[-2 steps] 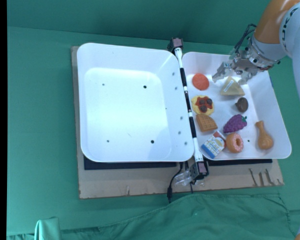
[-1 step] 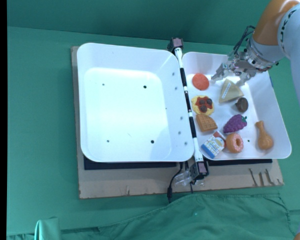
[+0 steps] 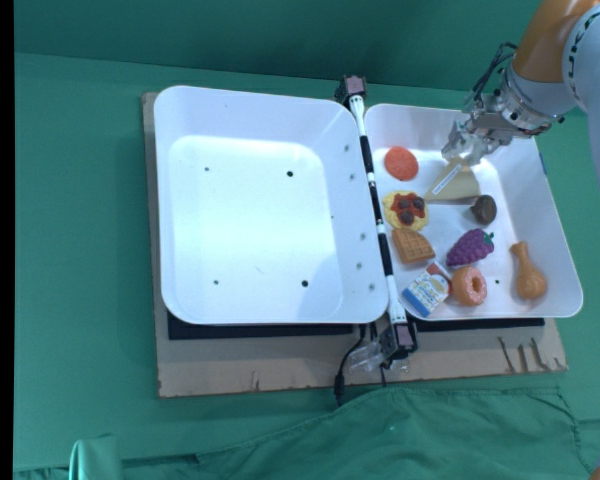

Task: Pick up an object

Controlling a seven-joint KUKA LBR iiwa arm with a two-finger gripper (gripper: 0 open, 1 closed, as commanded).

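Observation:
The right bin [image 3: 555, 218] holds several toy foods. A pale cheese wedge [image 3: 462, 189] lies near its back, with a red-orange slice [image 3: 401, 163] to its left and a small brown piece [image 3: 484, 209] to its right. My gripper [image 3: 456, 160] hangs at the wedge's back edge, just above it; whether it touches the wedge I cannot tell. Nearer the front are a berry tart [image 3: 406, 209], a waffle [image 3: 413, 245], purple grapes [image 3: 470, 248], a donut [image 3: 468, 286], a milk carton [image 3: 425, 294] and a drumstick [image 3: 527, 273].
The left bin [image 3: 180, 118] stands beside the right one, with a black-and-white divider bar [image 3: 375, 208] running between them. Both rest on a cardboard sheet [image 3: 280, 373] over green cloth. The arm [image 3: 560, 38] comes in from the upper right.

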